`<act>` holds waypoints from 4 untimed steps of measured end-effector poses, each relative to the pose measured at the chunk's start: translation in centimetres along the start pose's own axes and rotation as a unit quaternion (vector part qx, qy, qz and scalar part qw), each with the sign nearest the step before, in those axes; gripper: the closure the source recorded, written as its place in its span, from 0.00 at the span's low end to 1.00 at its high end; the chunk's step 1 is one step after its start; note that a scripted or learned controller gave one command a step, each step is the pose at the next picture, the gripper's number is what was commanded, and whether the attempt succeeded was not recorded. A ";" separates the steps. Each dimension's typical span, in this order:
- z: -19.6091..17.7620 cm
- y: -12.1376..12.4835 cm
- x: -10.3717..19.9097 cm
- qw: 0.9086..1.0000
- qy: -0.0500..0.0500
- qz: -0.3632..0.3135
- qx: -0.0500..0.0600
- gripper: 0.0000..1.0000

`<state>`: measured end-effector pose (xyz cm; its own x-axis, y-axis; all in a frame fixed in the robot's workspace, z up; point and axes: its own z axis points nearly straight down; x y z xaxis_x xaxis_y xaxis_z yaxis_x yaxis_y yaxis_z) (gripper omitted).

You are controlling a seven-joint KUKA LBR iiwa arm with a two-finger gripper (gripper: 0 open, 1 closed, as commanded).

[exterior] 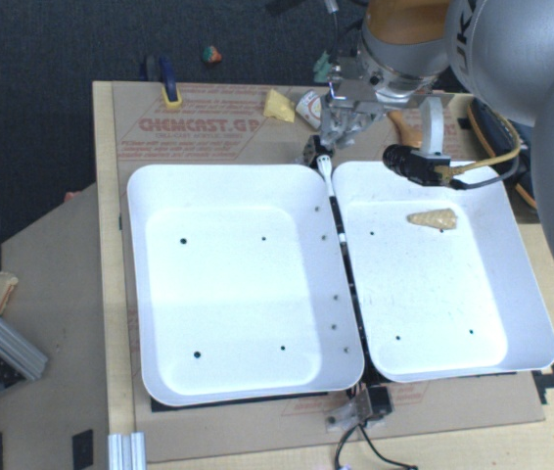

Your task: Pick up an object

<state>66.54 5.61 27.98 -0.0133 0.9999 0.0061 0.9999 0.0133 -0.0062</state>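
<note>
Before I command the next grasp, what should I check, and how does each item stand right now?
1. Target present: a tan lump lies in the right bin. Ok.
2. Target isolated: nothing touches it. Ok.
3. Target apart from the bin walls: ok, though it sits toward the far side.
4. Gripper above the target: not ok. It hangs by the right bin's far left corner.
5. Gripper free of load: cannot tell.

Smooth grey arm casing (527, 42) bearing dark lettering, a broad orange band (404, 13) above the jaws, a pale silver wrist ring (402, 74), and a small metallic gripper (326, 145).
</note>
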 end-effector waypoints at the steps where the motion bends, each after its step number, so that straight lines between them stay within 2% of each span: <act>1: -3.9 -6.7 -4.1 1.000 -0.003 0.008 -0.002 1.00; 2: -17.4 -6.6 0.0 1.000 -0.002 0.004 -0.012 1.00; 3: -8.9 -11.5 12.3 1.000 -0.002 0.000 0.002 1.00; 4: -4.2 -15.8 13.2 1.000 -0.004 0.005 0.002 1.00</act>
<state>50.58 18.53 32.40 -0.0026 1.0000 -0.0015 0.9999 0.0026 -0.0098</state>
